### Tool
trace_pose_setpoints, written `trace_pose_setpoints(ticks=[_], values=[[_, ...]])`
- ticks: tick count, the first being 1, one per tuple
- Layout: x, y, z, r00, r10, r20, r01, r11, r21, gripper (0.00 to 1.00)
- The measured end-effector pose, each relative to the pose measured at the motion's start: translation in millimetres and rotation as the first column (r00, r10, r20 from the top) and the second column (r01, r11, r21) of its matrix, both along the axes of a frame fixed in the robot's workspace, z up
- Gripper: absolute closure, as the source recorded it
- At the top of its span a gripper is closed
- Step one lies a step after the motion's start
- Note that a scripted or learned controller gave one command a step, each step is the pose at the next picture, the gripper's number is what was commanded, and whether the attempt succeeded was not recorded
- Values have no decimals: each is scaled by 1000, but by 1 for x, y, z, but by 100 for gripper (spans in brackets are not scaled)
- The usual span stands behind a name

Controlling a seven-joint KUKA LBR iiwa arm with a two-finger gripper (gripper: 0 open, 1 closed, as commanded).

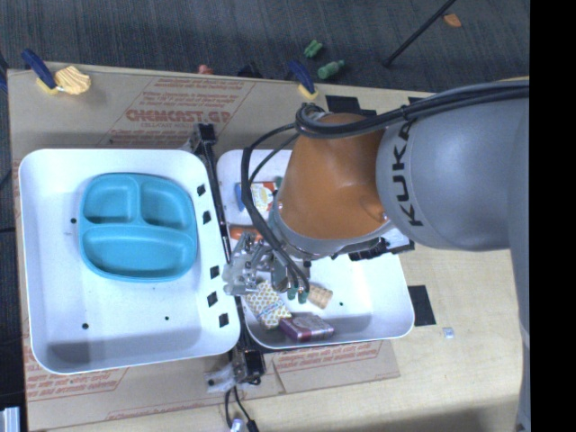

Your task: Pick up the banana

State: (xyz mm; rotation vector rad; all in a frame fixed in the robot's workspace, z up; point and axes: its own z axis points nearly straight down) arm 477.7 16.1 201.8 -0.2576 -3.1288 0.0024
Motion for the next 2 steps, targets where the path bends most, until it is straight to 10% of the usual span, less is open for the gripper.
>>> trace_pose_setpoints(ticks=[2], values=[[2,0,20,1000,6,2,-6,1000,-2,100]])
